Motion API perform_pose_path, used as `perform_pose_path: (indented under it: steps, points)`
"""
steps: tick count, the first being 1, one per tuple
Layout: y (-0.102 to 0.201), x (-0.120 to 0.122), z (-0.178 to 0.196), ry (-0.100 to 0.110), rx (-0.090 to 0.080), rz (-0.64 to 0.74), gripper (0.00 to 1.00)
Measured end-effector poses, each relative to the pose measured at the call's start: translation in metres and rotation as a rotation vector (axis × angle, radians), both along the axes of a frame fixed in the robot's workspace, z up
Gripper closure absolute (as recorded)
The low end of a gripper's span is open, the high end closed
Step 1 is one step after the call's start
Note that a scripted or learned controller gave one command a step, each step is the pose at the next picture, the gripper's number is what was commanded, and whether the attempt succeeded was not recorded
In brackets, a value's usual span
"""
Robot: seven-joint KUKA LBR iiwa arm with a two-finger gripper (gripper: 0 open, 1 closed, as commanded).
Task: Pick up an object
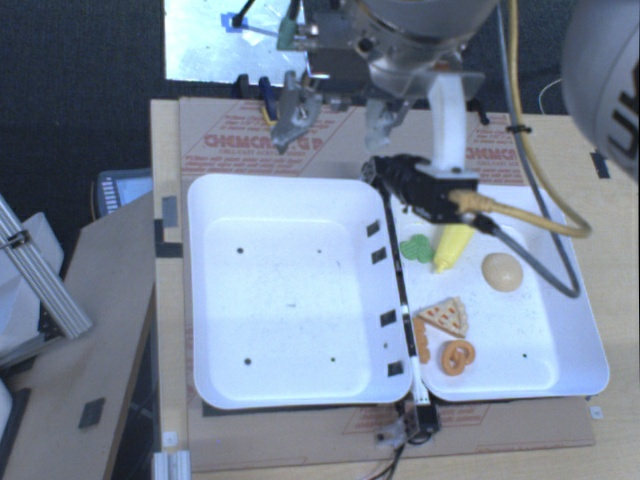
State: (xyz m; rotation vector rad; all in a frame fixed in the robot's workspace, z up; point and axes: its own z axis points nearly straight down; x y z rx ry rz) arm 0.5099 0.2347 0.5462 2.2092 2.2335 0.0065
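We see the gripper (333, 118) spread apart, empty, well behind the right bin (570, 338); corn (451, 247) lies inside its back left corner. Risk: descent clips the rim

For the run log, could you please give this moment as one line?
gripper: raised above bins' far edge, open, holding nothing | right bin: pretzel, egg, pizza slice | pick: not yet

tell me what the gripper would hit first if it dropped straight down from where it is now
Probably the cardboard sheet just behind the left bin's rim, since the gripper hangs above that strip; depth is hard to judge from this slanted view.
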Motion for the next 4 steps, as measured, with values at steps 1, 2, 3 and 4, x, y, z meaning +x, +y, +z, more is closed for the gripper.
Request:
perform_pose_path:
  steps: [1,2,3,4]
  points:
    - [0.0000,0.0000,0.0000,0.000,0.000,0.000,0.00]
    - [0.0000,0.0000,0.0000,0.000,0.000,0.000,0.00]
    - [0.0000,0.0000,0.0000,0.000,0.000,0.000,0.00]
    - [0.0000,0.0000,0.0000,0.000,0.000,0.000,0.00]
